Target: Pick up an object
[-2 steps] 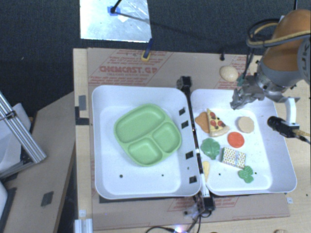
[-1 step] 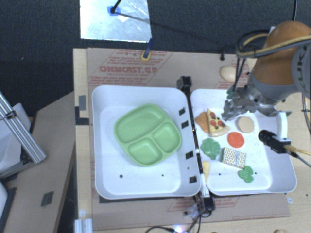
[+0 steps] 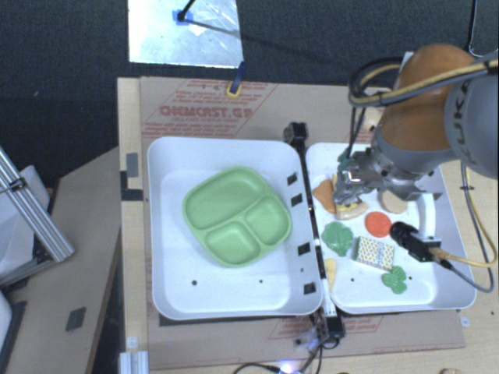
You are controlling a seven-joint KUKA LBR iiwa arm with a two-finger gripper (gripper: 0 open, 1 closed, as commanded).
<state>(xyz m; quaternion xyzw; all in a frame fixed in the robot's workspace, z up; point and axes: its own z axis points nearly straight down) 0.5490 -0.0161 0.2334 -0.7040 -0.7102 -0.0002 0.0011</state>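
My gripper (image 3: 348,182) is low in the right bin (image 3: 448,287), near its upper left part. It hovers right over an orange piece (image 3: 323,195) and a pale yellow piece (image 3: 352,209), partly hiding both. Just right of it lie a beige piece (image 3: 394,204) and a red-orange disc (image 3: 378,224). Further toward the front are a green leafy toy (image 3: 338,238), a patterned square packet (image 3: 373,252), a small green piece (image 3: 395,279) and a thin yellow piece (image 3: 330,272).
The left bin (image 3: 168,287) holds a light green divided plate (image 3: 236,216). A black divider with clips (image 3: 310,224) runs between the bins. The grey and orange arm (image 3: 425,107) covers the right bin's upper right.
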